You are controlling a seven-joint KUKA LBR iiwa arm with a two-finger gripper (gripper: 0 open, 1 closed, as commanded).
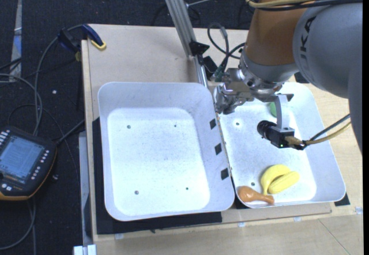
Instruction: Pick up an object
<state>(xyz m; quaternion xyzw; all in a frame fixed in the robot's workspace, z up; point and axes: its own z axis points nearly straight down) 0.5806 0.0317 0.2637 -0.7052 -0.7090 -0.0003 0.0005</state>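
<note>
Nothing is picked up yet: the gripper hangs over the right bin's far left corner, finger state unclear. The banana lies near its front edge.

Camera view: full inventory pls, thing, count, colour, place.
bins: 2, white, side by side on the bench
banana: 1, yellow, right bin, near front edge
pear-shaped toy: 1, orange-tan, right bin front corner, beside the banana
green item: 1, green, right bin, mostly hidden behind the wrist
clamp: 1, blue and yellow, bench's far left corner
pendant: 1, dark with orange trim, floor at left
arm: 1, grey with orange band, over the right bin
gripper: 1, dark, at right bin's left wall
</note>
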